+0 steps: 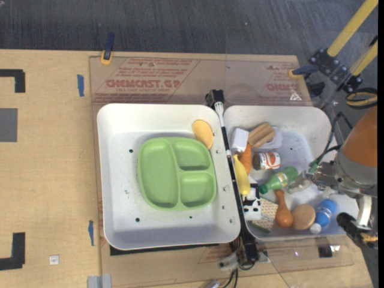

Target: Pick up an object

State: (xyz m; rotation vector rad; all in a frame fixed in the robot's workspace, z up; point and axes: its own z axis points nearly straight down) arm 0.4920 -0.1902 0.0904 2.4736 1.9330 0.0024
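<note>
The right bin [318,122] holds a jumble of toy food: a bread roll [261,134], a white box [239,139], a small can [267,160], a banana [240,174], a green bottle [279,180], a drumstick [283,209], a brown ball [303,216] and a blue bottle [326,211]. My gripper [313,176] reaches in from the right, low over that bin. It sits just right of the green bottle's thick end, close to it or touching it. I see nothing held in it.
The left bin [114,161] carries a green divided plate [177,173] and a yellow-orange fruit [203,132] at its back right corner. A black divider rail [226,155] separates the bins. Cables and yellow struts [354,23] stand at the far right.
</note>
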